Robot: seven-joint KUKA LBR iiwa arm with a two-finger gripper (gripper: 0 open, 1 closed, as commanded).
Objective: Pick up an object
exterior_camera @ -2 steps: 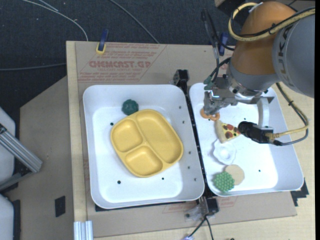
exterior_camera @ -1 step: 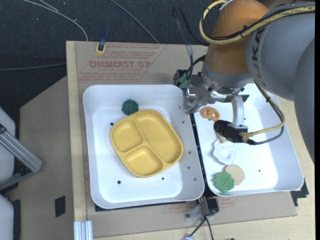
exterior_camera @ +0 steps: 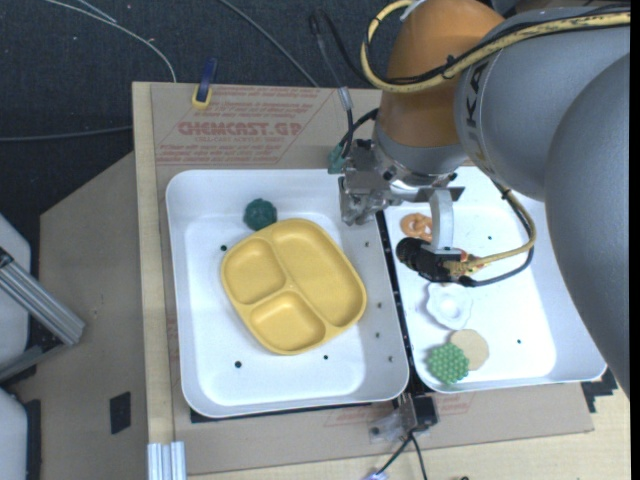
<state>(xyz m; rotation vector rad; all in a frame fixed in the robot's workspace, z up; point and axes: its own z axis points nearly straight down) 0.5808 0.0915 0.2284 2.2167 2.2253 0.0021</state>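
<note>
My gripper [exterior_camera: 354, 206] hangs low over the far right corner of the left bin [exterior_camera: 190, 298], just beyond the edge of a yellow divided plate [exterior_camera: 292, 286] that lies in the middle of that bin. A small dark green lump [exterior_camera: 260, 213] sits at the plate's far left corner. In the right bin [exterior_camera: 530, 313] lie a small orange piece [exterior_camera: 414, 226], a white object [exterior_camera: 447, 306], a bumpy green ball [exterior_camera: 448, 364] and a tan disc [exterior_camera: 473, 347] touching the ball. I see nothing between the fingers.
The grey arm with its orange band covers the far part of the right bin. A ridge where the two bins meet runs just right of the gripper. A blue and yellow clip [exterior_camera: 204, 85] sits on the cardboard behind the left bin.
</note>
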